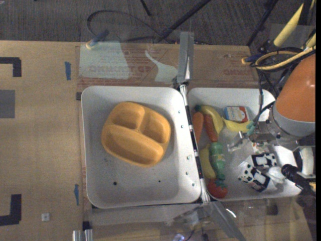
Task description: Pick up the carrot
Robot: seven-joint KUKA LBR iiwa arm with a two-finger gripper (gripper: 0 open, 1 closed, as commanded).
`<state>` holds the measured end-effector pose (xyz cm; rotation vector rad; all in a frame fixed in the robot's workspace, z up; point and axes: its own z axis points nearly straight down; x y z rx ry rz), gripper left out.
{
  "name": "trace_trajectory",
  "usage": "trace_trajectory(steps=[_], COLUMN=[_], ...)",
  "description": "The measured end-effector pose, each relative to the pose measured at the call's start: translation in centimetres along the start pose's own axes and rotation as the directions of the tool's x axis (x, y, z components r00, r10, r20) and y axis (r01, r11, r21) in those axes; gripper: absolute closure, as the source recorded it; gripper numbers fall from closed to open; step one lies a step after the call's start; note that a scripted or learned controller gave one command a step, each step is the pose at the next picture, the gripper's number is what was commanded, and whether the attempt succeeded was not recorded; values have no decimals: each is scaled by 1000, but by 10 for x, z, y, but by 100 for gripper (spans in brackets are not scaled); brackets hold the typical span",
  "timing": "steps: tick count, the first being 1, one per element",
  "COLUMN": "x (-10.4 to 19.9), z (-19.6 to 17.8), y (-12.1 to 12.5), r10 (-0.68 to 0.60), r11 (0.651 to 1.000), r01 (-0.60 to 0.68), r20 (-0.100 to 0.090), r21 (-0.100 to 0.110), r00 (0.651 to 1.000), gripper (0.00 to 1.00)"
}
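The carrot is an orange tapered piece lying lengthwise along the left wall of the right bin. Right beside it lies a darker orange-red piece whose lower end meets a green piece. My gripper hangs over the middle-right of the same bin, under the arm's orange band. It sits to the right of the carrot, apart from it, with the orange-red piece and a banana in between. Nothing shows in its grasp.
The left bin holds a yellow divided plate. The right bin also holds a small box, a yellow piece, a red fruit and a black-and-white toy. A metal divider separates the bins.
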<state>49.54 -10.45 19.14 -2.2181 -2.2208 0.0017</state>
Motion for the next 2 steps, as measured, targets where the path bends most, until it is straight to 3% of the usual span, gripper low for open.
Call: trace_trajectory(steps=[1,2], x=[-26,-108], z=[50,102], y=[29,119], r10=[-264,-295], r11=[964,955], r01=[264,295], r20=[0,1], r21=[-1,-14], r00=[964,956], gripper=[0,0])
